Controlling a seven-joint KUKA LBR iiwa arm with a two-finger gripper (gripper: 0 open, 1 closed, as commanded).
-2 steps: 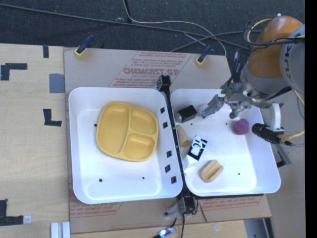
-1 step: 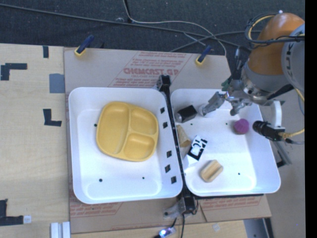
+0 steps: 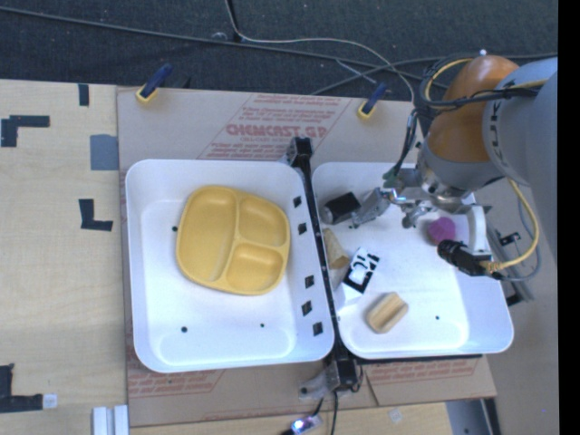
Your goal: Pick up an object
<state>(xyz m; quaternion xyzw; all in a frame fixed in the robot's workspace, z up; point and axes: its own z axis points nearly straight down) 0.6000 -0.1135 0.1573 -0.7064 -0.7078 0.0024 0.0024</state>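
the arm reached in from the right over the right bin, its hand low near the bin's far left part — whether it was clenched or released could not be told. a small black block lay just beside the hand, a pink object sat under the wrist, and a tan bread-like piece rested near the front. the left bin held a yellow divided plate.

red "CHEMCAST GP" print, partly legible, on brown board
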